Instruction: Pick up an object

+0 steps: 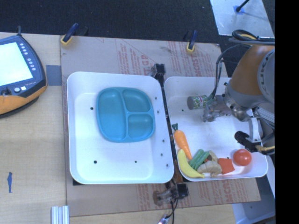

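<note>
A small can lies just beside the tool.

Two white bins, one blue plate, one carrot, one banana and one tomato are counted.

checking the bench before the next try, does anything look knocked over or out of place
One thing: a small green-labelled can lies on its side in the right white bin, apart from the toy food heaped along the bin's near edge.
</note>
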Robot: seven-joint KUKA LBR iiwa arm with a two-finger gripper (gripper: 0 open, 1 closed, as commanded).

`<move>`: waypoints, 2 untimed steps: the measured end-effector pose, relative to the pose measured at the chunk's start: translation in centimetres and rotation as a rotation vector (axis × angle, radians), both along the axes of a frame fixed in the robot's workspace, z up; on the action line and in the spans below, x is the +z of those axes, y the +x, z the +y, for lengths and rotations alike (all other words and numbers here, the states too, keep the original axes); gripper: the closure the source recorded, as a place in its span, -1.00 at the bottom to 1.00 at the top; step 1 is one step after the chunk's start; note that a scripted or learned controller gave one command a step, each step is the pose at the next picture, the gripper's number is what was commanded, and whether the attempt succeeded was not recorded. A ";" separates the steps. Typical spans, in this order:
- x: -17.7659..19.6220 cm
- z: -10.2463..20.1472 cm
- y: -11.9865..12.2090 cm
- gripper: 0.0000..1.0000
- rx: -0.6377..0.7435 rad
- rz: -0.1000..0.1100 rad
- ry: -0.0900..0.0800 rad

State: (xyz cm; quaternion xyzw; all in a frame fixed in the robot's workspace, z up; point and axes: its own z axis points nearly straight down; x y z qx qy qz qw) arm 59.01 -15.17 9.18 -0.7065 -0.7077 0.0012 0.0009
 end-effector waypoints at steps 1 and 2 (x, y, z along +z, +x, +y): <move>8.2 -6.1 5.1 1.00 0.001 -0.003 -0.001; 2.4 -6.0 -6.2 1.00 0.003 0.003 0.001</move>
